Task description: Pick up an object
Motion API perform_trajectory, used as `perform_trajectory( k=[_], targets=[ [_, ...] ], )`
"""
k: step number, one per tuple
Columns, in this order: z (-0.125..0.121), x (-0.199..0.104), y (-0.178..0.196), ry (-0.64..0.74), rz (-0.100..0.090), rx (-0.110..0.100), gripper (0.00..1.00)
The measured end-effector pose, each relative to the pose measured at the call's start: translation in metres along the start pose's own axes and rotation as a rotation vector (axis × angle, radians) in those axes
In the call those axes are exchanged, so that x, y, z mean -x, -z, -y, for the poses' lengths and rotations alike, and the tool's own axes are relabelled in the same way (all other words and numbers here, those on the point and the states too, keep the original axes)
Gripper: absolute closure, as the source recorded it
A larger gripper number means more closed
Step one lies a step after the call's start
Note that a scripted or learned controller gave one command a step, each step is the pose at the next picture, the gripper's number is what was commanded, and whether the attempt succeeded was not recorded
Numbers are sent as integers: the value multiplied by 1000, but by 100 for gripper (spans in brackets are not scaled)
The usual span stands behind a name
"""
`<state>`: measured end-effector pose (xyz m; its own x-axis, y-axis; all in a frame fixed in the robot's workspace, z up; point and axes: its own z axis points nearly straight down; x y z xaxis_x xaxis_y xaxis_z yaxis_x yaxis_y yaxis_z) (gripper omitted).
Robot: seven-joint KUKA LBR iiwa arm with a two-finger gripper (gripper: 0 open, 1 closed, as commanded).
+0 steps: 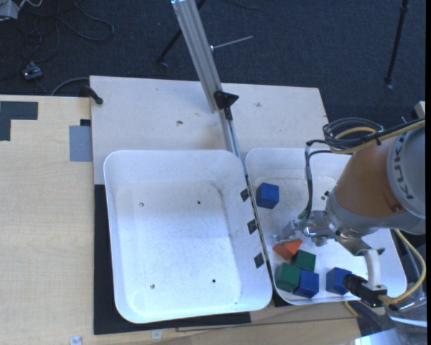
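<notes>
Overhead slanted view of a bench w/ two shallow white plastic bins side by side. Left to right: the left white bin (129, 192) has a smooth, glossy floor w/ a few dark specks. The right white bin (262, 165) holds small hard-edged blocks: a blue cube (268, 195) alone near its upper left; lower down a cluster w/ an orange wedge-shaped block (288, 249), a dark green cube (304, 260), a second green block (288, 277), a small blue block (308, 284) & another blue block (337, 279).

The grey arm's metal two-finger gripper (296, 230) hangs just above the orange wedge; fingers look slightly spread, nothing between them.

Judgement: the approach to a grasp is under way. The wedge's sloped faces may slip, so go straight down, centre on flat sides, avoid nudging the touching green cube.
</notes>
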<state>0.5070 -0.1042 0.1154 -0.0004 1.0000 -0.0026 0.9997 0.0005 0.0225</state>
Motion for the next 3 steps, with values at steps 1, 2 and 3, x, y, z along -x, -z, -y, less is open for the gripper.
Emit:
perform_trajectory(
  k=[1, 2, 3],
  targets=[
    [-13, 27, -4, -1, 8, 17, 0],
    [-27, 33, -5, -6, 8, 21, 0],
    [-28, 34, -5, -5, 10, 21, 0]
  ],
)
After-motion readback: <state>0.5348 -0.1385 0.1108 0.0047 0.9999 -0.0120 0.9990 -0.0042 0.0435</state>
